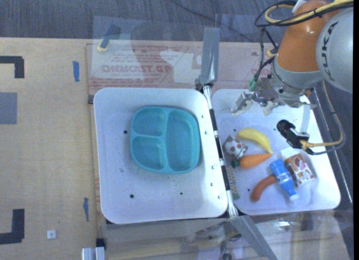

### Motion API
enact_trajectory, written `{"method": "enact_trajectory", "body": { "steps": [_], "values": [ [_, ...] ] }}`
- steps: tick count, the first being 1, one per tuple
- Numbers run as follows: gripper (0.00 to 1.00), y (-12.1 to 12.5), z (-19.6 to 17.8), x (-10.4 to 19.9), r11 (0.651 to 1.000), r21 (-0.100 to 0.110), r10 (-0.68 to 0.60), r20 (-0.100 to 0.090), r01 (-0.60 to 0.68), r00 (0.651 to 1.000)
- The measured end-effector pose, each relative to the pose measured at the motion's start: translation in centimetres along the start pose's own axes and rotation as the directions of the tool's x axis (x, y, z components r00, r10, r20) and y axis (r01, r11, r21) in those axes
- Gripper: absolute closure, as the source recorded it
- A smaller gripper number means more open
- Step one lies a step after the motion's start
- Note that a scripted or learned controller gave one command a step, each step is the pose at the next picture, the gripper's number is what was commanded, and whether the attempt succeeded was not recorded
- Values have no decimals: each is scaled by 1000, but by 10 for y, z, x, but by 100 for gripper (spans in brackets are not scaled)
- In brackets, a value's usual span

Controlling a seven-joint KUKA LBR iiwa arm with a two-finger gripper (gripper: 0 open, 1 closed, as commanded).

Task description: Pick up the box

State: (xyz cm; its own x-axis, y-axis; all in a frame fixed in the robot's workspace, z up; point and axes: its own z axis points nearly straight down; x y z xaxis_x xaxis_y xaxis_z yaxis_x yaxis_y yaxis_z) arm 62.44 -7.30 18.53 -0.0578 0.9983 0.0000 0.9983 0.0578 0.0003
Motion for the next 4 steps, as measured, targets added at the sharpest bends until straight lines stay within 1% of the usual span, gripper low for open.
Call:
{"method": "enact_trajectory", "body": {
  "steps": [1,2,3,4],
  "values": [
    [100,0,-11,-3,1000,-4,7,0,-7,1000],
    [100,13,-170,20,937,-1,349,1,-349,937],
    [100,43,-111,7,958,2,286,1,-286,958],
    [100,46,-104,57,990,1,144,0,-144,990]
  ]
}}
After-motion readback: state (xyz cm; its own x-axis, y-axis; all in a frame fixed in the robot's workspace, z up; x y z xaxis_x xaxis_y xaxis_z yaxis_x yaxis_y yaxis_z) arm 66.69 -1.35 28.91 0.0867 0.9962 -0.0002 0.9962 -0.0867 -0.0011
